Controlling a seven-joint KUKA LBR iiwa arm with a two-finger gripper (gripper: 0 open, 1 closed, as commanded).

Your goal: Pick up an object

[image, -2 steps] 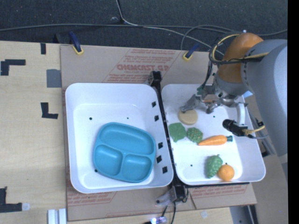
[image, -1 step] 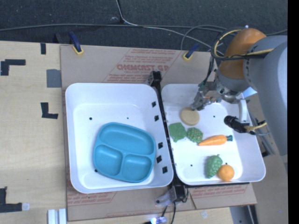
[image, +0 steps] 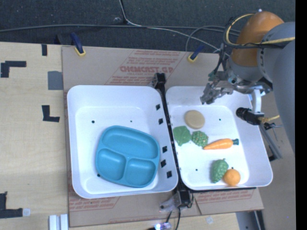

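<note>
The fingers [image: 209, 97] hang over the back edge of the right bin [image: 249, 178], and we cannot tell from this slanted view whether they are spread or closed; nothing is visible between them.

The nearest candidate for the pick, in our judgement, is the tan round disc [image: 194, 119]. It lies flat on the bin floor, near the fingers at about 7 o'clock from them, and apart from them, not touching.

Working outward from the disc: a green leafy piece [image: 181, 134] lies just beside it at 7 o'clock, and a green knobbly piece [image: 199, 138] just beside it at 5 o'clock. The carrot [image: 220, 144] lies on its side at 4 o'clock from the disc, close to the knobbly piece. Well apart, toward the bin's front corner, a second green piece [image: 219, 171] touches an orange fruit [image: 231, 177]. The left bin [image: 76, 99] holds a blue divided tray [image: 127, 156].

To do this step well, we recommend moving the fingers toward 7 o'clock until centred over the disc, then descending straight down with the fingers spread wider than the disc. The disc is low and flat, so we judge a shallow descent likely to slip over its top. We judge the two green pieces close enough to be nudged.
</note>
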